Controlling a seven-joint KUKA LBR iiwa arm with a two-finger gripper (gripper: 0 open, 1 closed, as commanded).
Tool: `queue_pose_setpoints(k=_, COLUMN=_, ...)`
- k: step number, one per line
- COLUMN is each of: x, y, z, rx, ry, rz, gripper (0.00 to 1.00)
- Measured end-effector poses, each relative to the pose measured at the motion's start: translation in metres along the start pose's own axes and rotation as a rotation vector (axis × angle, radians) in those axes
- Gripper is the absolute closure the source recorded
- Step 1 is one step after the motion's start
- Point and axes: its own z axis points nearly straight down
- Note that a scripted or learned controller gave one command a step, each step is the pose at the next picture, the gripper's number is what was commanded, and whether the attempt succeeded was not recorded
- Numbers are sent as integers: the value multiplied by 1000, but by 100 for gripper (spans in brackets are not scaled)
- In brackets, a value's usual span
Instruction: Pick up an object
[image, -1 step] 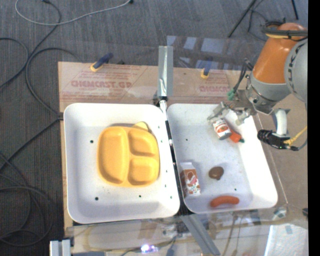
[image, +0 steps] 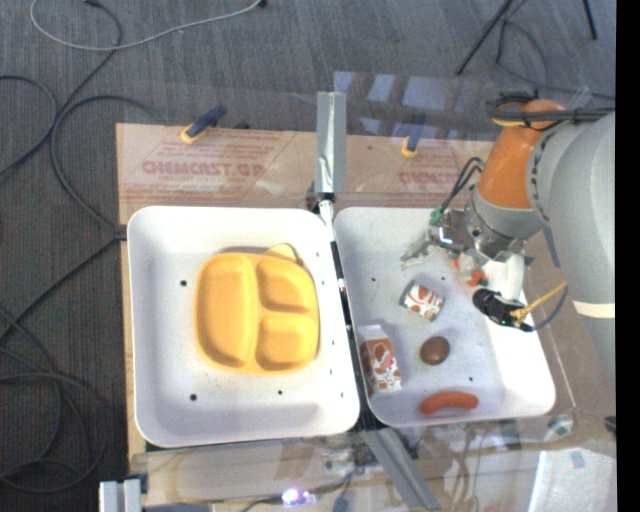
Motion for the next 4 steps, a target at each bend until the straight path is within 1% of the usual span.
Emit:
queue_pose_setpoints(k=1, x=1, y=-66, z=21, rx=-12, ry=5, rz=43, gripper=0)
queue_pose_setpoints(k=2, x=19, y=-111, z=20, rx=-17, ry=4, rz=-20, gripper=0)
queue_pose_setpoints(k=3, x=22, y=-110, z=11, rx=-14, ry=9, rz=-24, gripper=100)
queue_pose_setpoints(k=4, x=111, y=-109, z=-72, rx=3, ry=5, rz=100, gripper=100)
